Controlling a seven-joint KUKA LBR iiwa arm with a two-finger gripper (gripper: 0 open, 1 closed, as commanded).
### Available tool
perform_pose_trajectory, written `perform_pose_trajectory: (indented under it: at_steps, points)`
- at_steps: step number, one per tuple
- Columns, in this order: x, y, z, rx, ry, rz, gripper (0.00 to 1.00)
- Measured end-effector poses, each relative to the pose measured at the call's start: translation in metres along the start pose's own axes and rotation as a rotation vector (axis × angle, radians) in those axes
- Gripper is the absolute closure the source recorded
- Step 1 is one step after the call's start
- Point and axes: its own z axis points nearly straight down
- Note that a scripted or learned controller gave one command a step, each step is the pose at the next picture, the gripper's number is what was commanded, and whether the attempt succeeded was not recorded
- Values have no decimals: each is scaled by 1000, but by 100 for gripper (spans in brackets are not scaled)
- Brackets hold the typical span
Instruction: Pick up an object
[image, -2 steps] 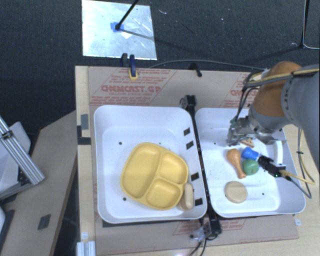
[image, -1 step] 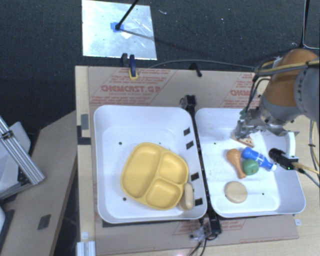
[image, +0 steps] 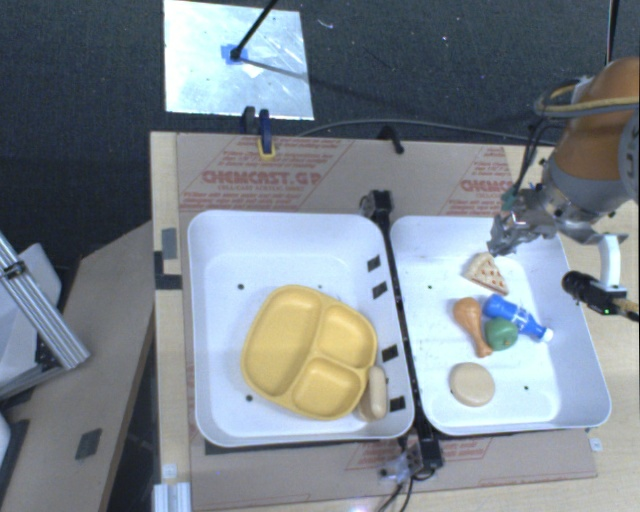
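While the pincer (image: 503, 240) hovers, a triangular waffled wedge (image: 486, 272) lies below.

— What can you not see of yourself?

— My arm (image: 600, 130) is cut by the right edge, so the base is out of the picture. My gripper (image: 503, 238) is small and dark; I cannot tell how its tips stand.

— And in the bins?

— The green piece (image: 502, 335) covers part of the drumstick (image: 472, 322) and lies against the blue bottle (image: 516, 317). The tray (image: 308, 352) hides one side of the roll (image: 375, 392). At the left edge, the metal rail (image: 38, 315) is cut off.
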Motion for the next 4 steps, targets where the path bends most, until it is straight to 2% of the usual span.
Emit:
perform_pose_trajectory:
  at_steps: [1, 3, 4]
  points:
    - [-7, 0, -63, 0, -1, 0, 100]
    - [105, -7, -63, 6, 3, -6, 100]
    - [153, -24, -48, 8, 3, -5, 100]
